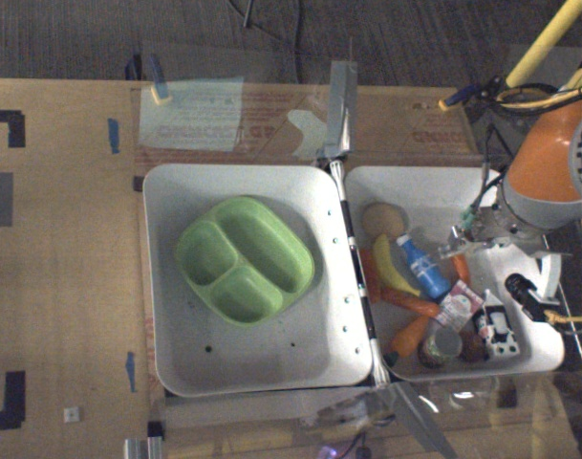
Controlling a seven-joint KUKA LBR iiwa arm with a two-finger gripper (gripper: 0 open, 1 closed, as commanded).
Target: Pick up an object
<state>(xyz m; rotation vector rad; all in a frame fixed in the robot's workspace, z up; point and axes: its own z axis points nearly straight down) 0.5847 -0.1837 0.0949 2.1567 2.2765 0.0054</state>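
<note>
The right bin [420, 187] holds a pile of small items. Among them are a brown round object [383, 220], a yellow banana [390, 266], a blue bottle [425, 270] with a white cap, and two orange carrot-like pieces [411, 303]. A pink-and-white packet [460, 306], a round can [441, 344] and a black-and-white item [499, 331] lie toward the bin's front. My gripper [465, 235] hangs low over the right half of this bin, just right of the blue bottle, below the arm's orange band [553, 165]. I see nothing held in it.
A green divided plate [245, 258] lies in the left bin [262, 361]. A metal divider strip [353, 256] runs between the bins. Taped paper [195, 113] lies on the cardboard behind them. Cables and a yellow pole [549, 36] stand at the back right.
</note>
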